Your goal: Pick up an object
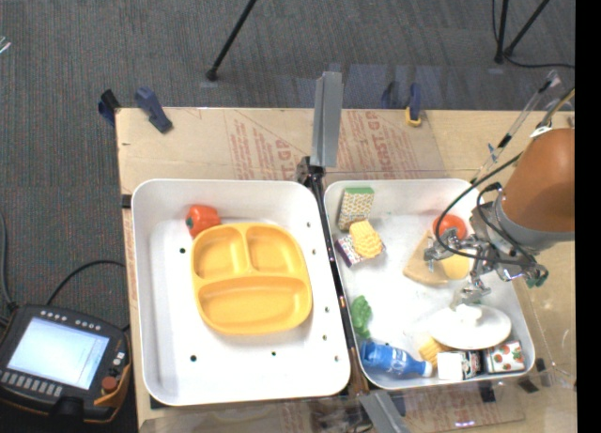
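Note:
My gripper (467, 273) hangs over the right bin (404, 217), at its right side, below the orange band of the arm (545, 182). It hovers just over a tan and yellow wedge-shaped item (430, 270) and beside a red round object (449, 225). A white dish (472, 327) lies directly in front of it. Nothing shows as lifted from the bin floor. The arm's body hides part of the bin's right wall.
The right bin also holds a green-yellow box (356, 206), a yellow block (365, 239), a green piece (361, 313), a blue bottle (389, 358) and small cartons (505, 356). The left bin (160, 328) holds a yellow divided plate (252, 278) and a red pepper (200, 218).

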Robot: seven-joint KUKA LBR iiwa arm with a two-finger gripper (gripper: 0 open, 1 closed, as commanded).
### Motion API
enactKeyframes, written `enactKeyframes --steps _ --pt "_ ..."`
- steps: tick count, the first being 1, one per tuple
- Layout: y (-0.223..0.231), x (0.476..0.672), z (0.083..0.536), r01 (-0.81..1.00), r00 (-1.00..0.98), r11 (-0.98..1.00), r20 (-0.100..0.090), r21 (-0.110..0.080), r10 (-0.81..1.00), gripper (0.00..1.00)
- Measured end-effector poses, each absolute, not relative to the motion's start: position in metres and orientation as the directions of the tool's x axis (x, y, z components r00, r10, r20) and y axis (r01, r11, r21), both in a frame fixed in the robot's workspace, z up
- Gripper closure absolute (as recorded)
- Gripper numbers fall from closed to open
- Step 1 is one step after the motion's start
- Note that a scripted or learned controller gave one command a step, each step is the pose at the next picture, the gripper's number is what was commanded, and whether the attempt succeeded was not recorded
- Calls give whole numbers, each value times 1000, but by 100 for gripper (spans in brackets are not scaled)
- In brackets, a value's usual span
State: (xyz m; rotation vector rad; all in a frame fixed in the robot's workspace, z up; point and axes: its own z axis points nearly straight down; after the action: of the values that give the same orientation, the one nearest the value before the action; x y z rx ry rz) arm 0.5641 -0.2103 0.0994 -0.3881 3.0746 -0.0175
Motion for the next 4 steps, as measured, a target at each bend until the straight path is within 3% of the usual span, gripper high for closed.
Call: enactKeyframes --steps 1,2,3,4 --pt "-187 578 93 -172 -985 985 -14 -4 -172 0" --pt "-150 638 91 -230 -973 973 -12 -1 -230 0" --pt "-212 606 92 -381 -925 925 -9 -3 -381 0" --pt "-197 606 89 -423 -906 906 -5 0 -423 0"
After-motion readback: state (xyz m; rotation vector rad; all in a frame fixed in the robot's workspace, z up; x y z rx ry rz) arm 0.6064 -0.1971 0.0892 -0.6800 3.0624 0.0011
